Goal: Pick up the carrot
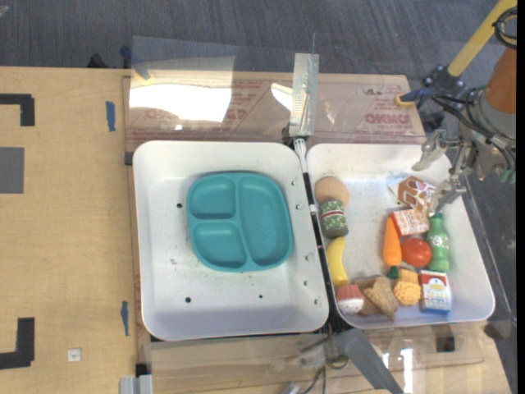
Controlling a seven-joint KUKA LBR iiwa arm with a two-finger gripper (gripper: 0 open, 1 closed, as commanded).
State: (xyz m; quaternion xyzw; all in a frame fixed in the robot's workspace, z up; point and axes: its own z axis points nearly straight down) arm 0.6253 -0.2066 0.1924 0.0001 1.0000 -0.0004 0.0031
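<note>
Now the gripper (443,169) hovers at the right bin's (480,257) far right edge, metal fingers spread, grasping nothing. Just left of the glossy round tomato (416,252) stands the carrot (392,243), a smooth orange taper.

Bins (156,302) glossy white plastic; teal tray (239,220) smooth plastic; bench (57,220) matt wood.
</note>
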